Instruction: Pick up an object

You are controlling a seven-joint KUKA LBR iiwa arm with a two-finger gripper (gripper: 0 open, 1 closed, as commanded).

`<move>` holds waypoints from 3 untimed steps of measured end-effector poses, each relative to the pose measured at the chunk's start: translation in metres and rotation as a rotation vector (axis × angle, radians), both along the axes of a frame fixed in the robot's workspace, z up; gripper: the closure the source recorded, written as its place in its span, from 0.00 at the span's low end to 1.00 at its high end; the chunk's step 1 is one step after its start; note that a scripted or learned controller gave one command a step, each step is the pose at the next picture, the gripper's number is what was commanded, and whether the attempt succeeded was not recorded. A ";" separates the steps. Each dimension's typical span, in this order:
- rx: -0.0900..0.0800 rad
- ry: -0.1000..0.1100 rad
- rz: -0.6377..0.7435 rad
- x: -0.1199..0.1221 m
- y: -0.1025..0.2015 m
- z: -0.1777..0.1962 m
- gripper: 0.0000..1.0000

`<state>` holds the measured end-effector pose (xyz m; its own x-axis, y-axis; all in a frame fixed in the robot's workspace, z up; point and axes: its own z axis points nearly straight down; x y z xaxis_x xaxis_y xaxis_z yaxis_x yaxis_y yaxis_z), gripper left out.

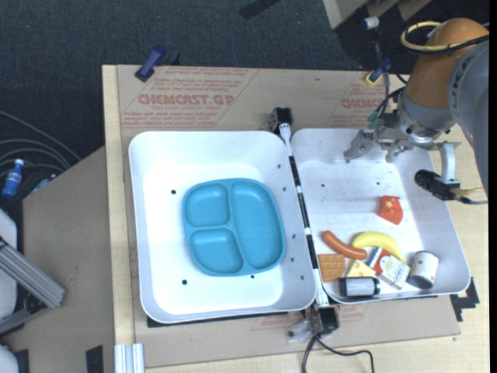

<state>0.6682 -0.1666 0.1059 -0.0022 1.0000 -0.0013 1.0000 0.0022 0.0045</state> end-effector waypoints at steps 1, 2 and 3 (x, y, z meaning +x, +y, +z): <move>0.004 0.007 -0.002 -0.062 -0.043 -0.022 0.00; 0.002 0.003 0.000 -0.011 0.021 -0.021 0.00; 0.001 0.001 -0.001 -0.011 0.021 -0.010 1.00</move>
